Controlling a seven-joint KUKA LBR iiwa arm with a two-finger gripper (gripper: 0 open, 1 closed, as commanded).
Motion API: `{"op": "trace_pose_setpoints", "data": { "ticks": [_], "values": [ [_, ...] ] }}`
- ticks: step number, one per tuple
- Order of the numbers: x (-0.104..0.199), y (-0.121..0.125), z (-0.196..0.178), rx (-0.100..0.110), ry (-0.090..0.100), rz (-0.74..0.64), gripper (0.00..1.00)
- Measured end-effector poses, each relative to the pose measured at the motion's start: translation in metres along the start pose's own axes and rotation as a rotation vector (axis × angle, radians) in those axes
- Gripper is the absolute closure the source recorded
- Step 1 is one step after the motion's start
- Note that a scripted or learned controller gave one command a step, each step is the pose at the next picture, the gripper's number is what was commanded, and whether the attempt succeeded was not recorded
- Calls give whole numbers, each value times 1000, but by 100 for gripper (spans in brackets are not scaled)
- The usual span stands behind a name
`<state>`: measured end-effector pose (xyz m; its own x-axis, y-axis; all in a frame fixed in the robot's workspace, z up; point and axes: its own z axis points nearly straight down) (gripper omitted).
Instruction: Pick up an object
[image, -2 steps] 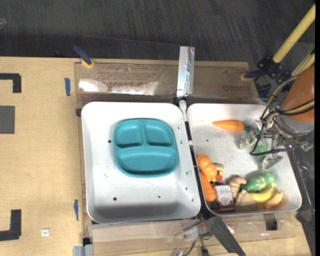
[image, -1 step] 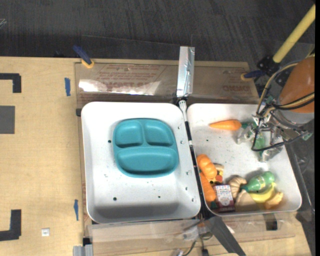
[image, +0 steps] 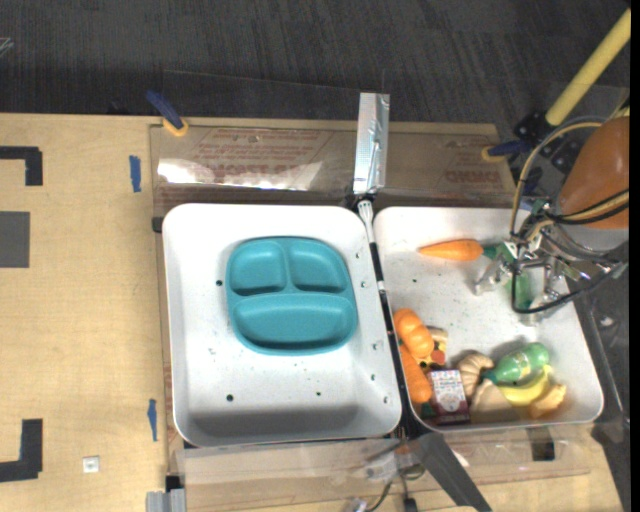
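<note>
The right bin holds several toy foods. An orange carrot with a green top lies near its back wall. Along the left wall sit orange pieces and a small red and white packet. At the front lie a beige piece, a green fruit and a yellow banana. My gripper hangs low at the bin's back right, just right of the carrot's top. Something green shows at the gripper; I cannot tell what it is.
The left bin bears a teal divided plate. A silver taped post stands behind the divider between the bins. Cables loop around my wrist above the right bin's far corner.
</note>
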<state>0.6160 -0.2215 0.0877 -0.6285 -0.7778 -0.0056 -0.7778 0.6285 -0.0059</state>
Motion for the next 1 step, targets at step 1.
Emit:
{"op": "trace_pose_setpoints", "data": {
  "ticks": [1],
  "values": [
    [6, 8, 0, -1, -1, -21, 0]
  ]
}}
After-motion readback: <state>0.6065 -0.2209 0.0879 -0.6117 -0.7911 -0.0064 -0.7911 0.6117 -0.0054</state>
